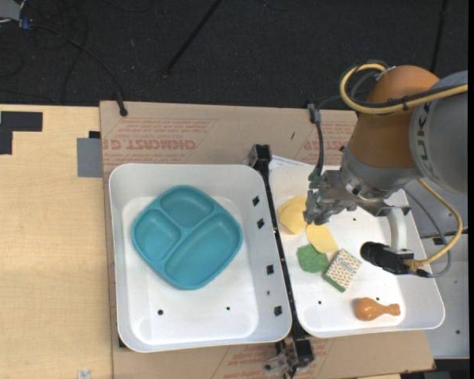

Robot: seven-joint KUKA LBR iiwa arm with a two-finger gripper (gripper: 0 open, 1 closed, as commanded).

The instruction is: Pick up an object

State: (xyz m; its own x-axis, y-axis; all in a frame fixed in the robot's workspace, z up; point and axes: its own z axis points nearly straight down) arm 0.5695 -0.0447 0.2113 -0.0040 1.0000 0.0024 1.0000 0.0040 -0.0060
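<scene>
**Handling assessment: candidate objects in the right bin**

My gripper (316, 209) sits low over the right bin (426, 310), at its upper left area, directly above a cluster of small items. Whether my jaws are spread or pressed together cannot be determined; the wrist body and cabling cover them from this angle.

Nearest candidates:
- A round yellow piece (292, 215), just beside my gripper on the side toward the bin divider. It looks like a light toy food item, smooth and probably slippery. Recommended hold: across its narrowest width, low on the body.
- A second yellow piece (321, 239), just below my gripper, touching or overlapping the green piece (310, 258). The green one looks lumpy, likely light moulded plastic or soft foam; its uneven surface should offer better purchase.

Further candidates:
- A small patterned box (343, 270), lying tilted beside the green piece. Judged light and stiff, with flat faces suited to a parallel pinch across the short sides.
- An orange drumstick-shaped item (375, 309), apart from the others near the bin's lower edge. Recommended hold: at the narrow handle end.

The left bin (126, 322) holds a teal divided plate (188, 236); judged wide and flat, a poor fit for my jaws.
</scene>
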